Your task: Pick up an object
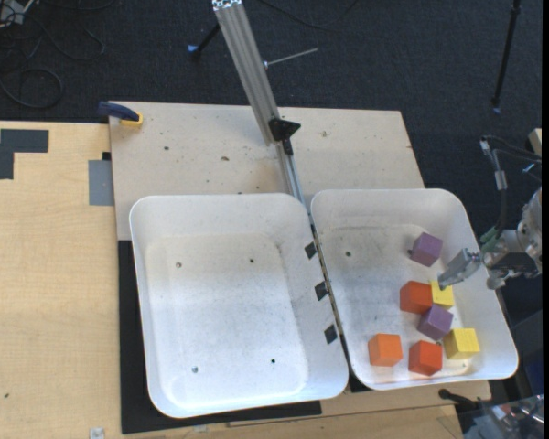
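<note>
Yellow block (443, 295) in the right bin (375, 210) sits just below the gripper (461, 268), touching the red block (416, 297); whether that claw is open we cannot tell.

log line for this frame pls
task: pick up an object | pincer: over right bin, right side, by small yellow block | grasp: none seen | blocks: all in right bin | left bin: no blocks
</note>
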`<state>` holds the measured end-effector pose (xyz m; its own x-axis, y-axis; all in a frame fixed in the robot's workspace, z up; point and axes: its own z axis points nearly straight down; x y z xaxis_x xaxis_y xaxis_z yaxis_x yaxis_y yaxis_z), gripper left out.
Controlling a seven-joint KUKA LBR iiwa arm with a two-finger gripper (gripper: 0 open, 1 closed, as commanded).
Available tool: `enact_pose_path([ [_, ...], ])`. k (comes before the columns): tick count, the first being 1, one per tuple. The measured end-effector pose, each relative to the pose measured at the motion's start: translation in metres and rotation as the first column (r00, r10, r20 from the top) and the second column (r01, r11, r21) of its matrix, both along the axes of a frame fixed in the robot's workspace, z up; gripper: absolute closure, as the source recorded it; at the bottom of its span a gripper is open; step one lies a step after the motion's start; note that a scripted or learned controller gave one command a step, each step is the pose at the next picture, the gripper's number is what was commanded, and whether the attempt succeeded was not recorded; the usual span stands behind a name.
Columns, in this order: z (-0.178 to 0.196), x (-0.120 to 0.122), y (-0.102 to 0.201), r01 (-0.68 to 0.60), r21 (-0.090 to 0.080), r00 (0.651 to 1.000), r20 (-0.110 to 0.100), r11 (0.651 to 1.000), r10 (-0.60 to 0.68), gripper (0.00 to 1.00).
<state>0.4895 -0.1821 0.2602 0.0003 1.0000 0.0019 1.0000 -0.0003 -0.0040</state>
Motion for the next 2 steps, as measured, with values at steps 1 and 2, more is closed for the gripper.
enact_pose_path([
  [1,0.0,0.0,0.0,0.003,0.0,1.0,0.001,1.0,-0.003,0.0],
  [2,-0.063,0.003,0.0,0.001,0.001,1.0,-0.005,1.0,-0.001,0.0],
])
